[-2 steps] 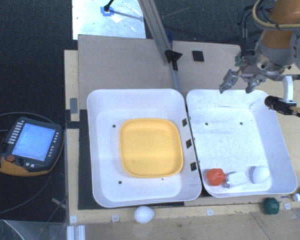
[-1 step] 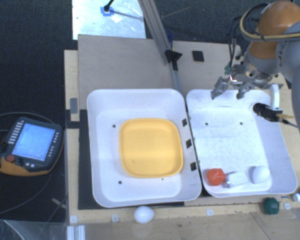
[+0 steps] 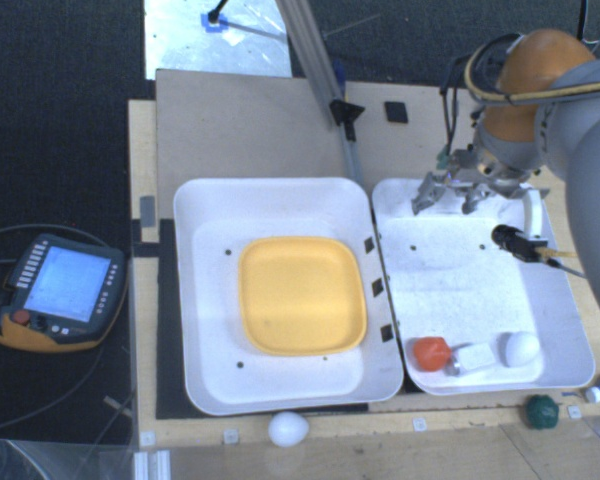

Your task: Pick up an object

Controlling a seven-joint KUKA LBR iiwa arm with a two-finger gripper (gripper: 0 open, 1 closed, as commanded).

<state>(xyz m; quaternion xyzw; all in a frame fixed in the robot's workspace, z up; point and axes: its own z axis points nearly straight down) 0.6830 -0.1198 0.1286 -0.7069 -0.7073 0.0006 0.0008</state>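
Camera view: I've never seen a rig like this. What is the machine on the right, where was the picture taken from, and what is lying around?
One fixed camera above the bench took it, looking down at a slant. The grey machine with the orange band is a robot arm. Its gripper hangs over the far end of the right bin, with its two fingers apart and nothing between them. Along that bin's near edge lie a red object, a small pale object and a white ball. The left bin holds a yellow plate. A white egg shape and a dark green ball lie outside the bins.
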